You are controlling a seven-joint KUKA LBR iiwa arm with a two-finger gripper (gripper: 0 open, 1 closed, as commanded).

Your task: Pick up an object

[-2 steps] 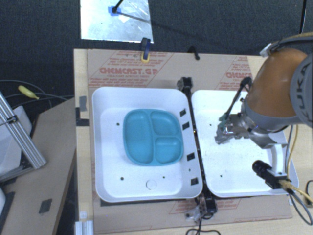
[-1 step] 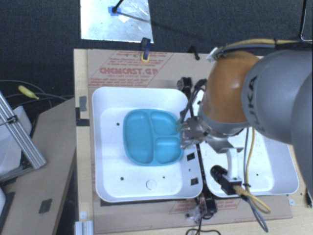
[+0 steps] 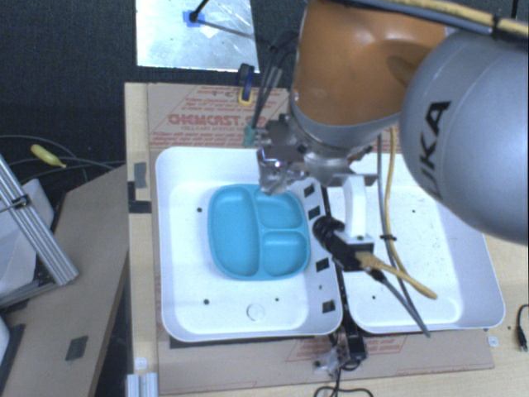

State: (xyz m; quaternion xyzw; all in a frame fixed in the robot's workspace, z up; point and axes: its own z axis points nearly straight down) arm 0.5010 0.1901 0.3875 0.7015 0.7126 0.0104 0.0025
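A light blue divided plate [image 3: 254, 231] lies flat in the middle of the left white bin [image 3: 186, 222], with one large compartment on its left and two smaller ones on its right. My gripper [image 3: 271, 179] hangs over the plate's far edge, near the top right corner. Its metal tip sits right at the plate's rim. The big orange and grey wrist above hides most of the gripper.
The right white bin [image 3: 450, 279] lies under the arm, which hides much of it. A small clear ring [image 3: 255, 311] lies near the left bin's front wall. Cardboard [image 3: 198, 118] lies under and behind the bins. A foil sheet [image 3: 194, 19] sits at the back.
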